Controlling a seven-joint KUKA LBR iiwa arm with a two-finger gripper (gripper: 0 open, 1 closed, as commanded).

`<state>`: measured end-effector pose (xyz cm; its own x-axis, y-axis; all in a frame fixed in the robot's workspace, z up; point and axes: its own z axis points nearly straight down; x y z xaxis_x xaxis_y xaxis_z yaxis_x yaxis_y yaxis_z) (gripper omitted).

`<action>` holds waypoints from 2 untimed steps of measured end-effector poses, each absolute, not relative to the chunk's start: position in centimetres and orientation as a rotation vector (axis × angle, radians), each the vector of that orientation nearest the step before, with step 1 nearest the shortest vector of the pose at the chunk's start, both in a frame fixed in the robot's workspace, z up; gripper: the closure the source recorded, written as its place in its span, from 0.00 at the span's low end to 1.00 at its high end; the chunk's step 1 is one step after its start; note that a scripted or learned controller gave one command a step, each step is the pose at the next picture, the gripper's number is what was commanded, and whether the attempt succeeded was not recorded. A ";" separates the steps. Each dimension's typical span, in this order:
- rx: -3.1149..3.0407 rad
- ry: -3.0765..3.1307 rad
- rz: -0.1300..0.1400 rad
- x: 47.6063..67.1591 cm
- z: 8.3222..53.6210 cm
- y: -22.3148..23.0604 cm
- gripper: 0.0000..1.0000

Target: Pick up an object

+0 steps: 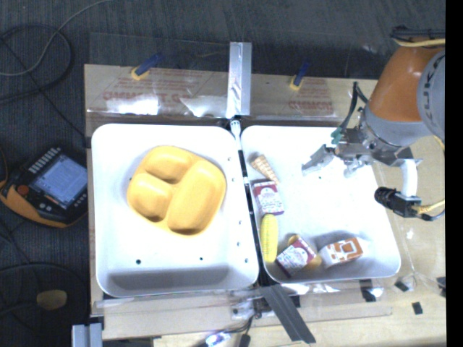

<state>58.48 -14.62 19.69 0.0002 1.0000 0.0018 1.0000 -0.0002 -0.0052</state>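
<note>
The gripper (334,160) hangs open and empty over the right bin (376,226) near its far edge. The nearest object, an ice-cream cone (265,168), lies apart from it by the bin's left wall; cartons (341,251) sit along the near edge

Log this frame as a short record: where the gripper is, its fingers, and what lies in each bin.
gripper: over the upper part of the right bin, at
fingers: open, nothing between them
left bin: one yellow bread loaf
right bin, left wall: ice cream cone, red carton, corn cob
right bin, bottom: red-and-white pack, orange-and-white carton
pick: not yet done
</note>
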 end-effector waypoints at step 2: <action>-1.709 -2.634 0.002 58.9 18.0 -5.1 0.00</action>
